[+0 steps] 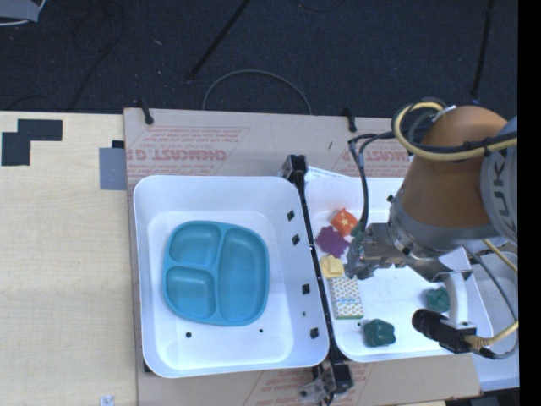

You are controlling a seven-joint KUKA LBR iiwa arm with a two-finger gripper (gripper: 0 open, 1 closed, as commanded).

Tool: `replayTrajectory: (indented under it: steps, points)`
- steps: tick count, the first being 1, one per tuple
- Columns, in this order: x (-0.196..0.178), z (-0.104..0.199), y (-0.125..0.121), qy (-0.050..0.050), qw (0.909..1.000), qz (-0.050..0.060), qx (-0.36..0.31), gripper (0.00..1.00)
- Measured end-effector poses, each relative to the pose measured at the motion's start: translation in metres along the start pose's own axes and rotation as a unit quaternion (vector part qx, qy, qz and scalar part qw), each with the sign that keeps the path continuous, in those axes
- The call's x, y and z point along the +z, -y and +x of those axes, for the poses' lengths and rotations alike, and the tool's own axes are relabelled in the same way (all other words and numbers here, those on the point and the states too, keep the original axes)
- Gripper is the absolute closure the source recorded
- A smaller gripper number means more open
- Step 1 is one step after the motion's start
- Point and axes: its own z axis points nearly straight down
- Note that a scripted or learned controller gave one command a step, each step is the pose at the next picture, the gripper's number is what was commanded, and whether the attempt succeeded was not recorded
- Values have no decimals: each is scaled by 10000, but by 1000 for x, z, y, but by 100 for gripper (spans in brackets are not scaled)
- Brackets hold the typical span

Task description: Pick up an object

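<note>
Gripper [353, 265] low in right bin [397, 349], over yellow block [331, 266]; purple piece [330, 241] at 11 o'clock, orange toy [344, 221] at 12. Probably lined up for a grab. Block not visibly gripped; pincer state: cannot tell.

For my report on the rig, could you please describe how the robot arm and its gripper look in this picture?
The arm shows a large rounded orange band above a grey wrist section. A yellow cable loops over the top of the orange part, and black cables hang along its left side. The gripper is a dark grey metal assembly, small compared with the arm. Part of a dark letter marking shows on the grey casing at the right.
</note>
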Motion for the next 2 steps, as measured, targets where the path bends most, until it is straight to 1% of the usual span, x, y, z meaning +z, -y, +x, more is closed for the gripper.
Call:
replayTrajectory:
  steps: [2]
  points:
    - [2,93,-3,8,10000,8,9,100]
